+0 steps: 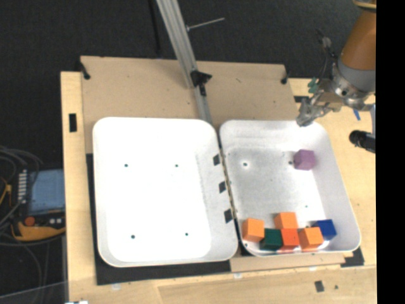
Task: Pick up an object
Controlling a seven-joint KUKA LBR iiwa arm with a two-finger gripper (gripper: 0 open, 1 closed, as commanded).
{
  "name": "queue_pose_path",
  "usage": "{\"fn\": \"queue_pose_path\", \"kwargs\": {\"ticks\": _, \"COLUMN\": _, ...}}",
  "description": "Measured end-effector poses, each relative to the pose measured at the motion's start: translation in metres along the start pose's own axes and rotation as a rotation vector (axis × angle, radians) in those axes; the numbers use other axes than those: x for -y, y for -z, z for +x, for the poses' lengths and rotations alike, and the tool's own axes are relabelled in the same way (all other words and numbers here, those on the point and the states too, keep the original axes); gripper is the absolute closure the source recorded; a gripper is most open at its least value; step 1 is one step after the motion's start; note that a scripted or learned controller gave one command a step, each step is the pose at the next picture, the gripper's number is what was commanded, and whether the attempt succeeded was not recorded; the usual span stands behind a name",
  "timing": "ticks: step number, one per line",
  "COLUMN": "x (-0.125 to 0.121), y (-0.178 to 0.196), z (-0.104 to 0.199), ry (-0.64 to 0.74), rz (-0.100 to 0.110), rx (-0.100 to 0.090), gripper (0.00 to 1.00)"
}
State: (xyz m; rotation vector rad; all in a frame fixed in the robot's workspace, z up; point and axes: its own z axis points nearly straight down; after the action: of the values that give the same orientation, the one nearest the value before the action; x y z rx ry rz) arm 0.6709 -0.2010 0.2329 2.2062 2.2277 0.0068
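The right bin (329, 163) holds a purple block (305, 159) near its far right side. Along its near edge lie several blocks: orange ones (254, 228), a green one (272, 238) and a blue one (326, 227). My gripper (306, 117) hangs over the bin's far right corner, above and behind the purple block, with nothing seen between its fingers. Whether they are open or shut is too small to read.
The left bin (158, 189) lies beside the right one. A slanted metal pole (180, 40) rises behind the bins. Cables and a blue box (44, 192) sit off the bench's left edge.
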Motion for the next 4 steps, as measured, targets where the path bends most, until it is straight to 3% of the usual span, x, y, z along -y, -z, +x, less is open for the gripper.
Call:
{"fn": "queue_pose_path", "kwargs": {"ticks": 1, "x": -0.007, "y": 0.055, "z": 0.008, "ry": -0.004, "rz": -0.001, "rx": 0.000, "gripper": 1.00}}
{"fn": "queue_pose_path", "kwargs": {"ticks": 4, "x": -0.005, "y": 0.024, "z": 0.163, "ry": -0.003, "rz": 0.009, "rx": -0.002, "gripper": 1.00}}
